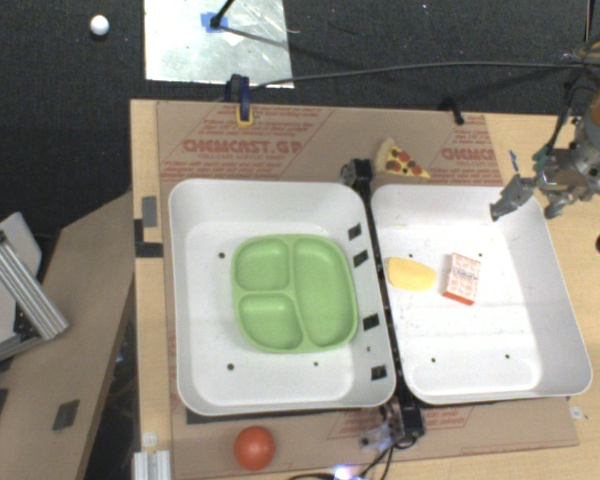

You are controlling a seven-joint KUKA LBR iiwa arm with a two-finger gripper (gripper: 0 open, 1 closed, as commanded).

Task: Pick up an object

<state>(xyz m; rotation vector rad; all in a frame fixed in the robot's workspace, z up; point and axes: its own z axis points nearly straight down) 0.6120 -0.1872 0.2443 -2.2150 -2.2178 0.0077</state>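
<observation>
**A:** What did the overhead view show?

**B:** Two shallow white bins sat side by side on a bench. The left bin (195,268) held a green divided plate (294,292). The right bin (540,348) held two small things near its middle: a yellow wedge (411,274) and, just beside it to the right, a small red-and-white box (462,278).

**A:** Where was the arm?

**B:** The gripper (528,200) hung over the right bin's upper right corner, well apart from both items. Its two fingers were spread apart, with nothing between them.

**A:** Which step did that look like?

**B:** I judged it the approach, before any grasp. The next move would call for travelling left and toward the bin's middle, then descending over one item.

**A:** How did the items lie?

**B:** The box lay flat, its long axis running nearly up and down the picture, tilted slightly. The wedge's long axis ran roughly across, rounded end toward the bins' shared wall. Fingers closing across the box's short sides seemed the simpler choice

**A:** Anything else?

**B:** A pizza-slice toy (401,160) and an orange ball (254,447) lay outside the bins
</observation>
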